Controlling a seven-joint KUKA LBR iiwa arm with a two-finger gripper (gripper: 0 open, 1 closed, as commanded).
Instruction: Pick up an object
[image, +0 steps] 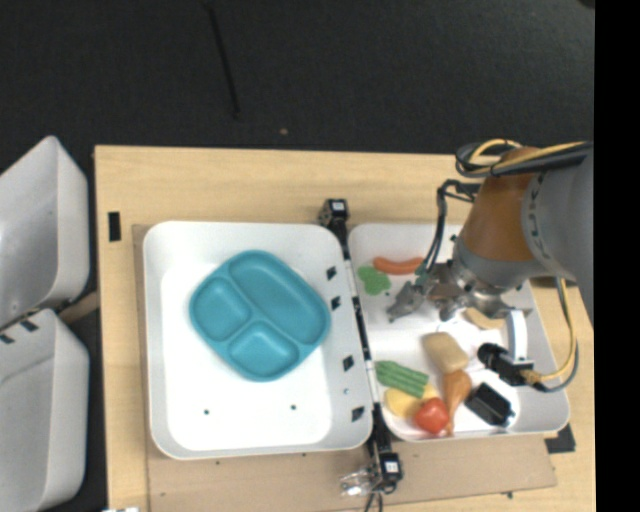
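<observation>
we judged the pick not yet done, for our gripper (415, 297) hung low in the right bin (552, 425), fingers spread with nothing between them, just beside the green piece (374, 281) and orange carrot (398, 266) lying there.

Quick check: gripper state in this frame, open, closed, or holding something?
Gripper: over the right bin, near the green toy; open or shut cannot be told.

Blue tray (260, 313): smooth matt plastic. White bins (170, 400): smooth plastic. Bench (250, 180): pale matt wood.
</observation>
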